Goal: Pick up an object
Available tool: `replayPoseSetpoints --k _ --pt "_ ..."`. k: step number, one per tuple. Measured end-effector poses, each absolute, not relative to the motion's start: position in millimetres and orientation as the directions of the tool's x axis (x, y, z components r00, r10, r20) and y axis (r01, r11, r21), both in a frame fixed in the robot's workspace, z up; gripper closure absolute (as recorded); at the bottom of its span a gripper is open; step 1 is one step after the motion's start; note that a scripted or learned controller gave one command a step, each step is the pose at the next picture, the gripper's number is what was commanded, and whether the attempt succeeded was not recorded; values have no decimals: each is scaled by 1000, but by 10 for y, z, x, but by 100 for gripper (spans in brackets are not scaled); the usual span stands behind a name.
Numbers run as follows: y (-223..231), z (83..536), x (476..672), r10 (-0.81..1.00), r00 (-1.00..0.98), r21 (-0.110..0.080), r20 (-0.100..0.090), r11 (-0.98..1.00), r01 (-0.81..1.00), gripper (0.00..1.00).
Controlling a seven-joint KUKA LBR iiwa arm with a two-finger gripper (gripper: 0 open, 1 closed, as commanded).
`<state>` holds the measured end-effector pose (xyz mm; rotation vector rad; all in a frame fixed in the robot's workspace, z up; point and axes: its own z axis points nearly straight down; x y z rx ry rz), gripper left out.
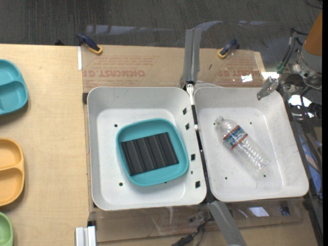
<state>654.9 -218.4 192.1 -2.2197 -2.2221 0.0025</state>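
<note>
One clear plastic bottle [241, 143] lying flat in the right bin [287, 181].
Bottle: crinkled, transparent, red-and-blue label near the cap; long axis diagonal, cap toward far left, base toward near right. Two white bins; left bin [102, 188] holds one teal tray [151, 152] with dark ridged insert. Gripper [270, 87] over right bin's far-right corner; finger state: cannot tell.

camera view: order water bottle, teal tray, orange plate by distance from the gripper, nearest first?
Measured from the gripper, at the right bin's far right corner:
1. Water bottle, lying in the right bin, nearest.
2. Teal tray with the dark ridged insert, in the left bin.
3. Orange plate, on the bench at the far left edge, farthest.
</note>
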Motion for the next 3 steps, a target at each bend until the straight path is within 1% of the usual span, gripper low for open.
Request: replayPoseSetpoints --k 1,2,3 --pt "-1735 914 6088 1000 -5 -2 0 5 1000 0" --pt "-1053 916 5679 994 -111 -2 0 111 994 0" --pt "-1160 909 5126 984 -177 -3 1 177 984 0"
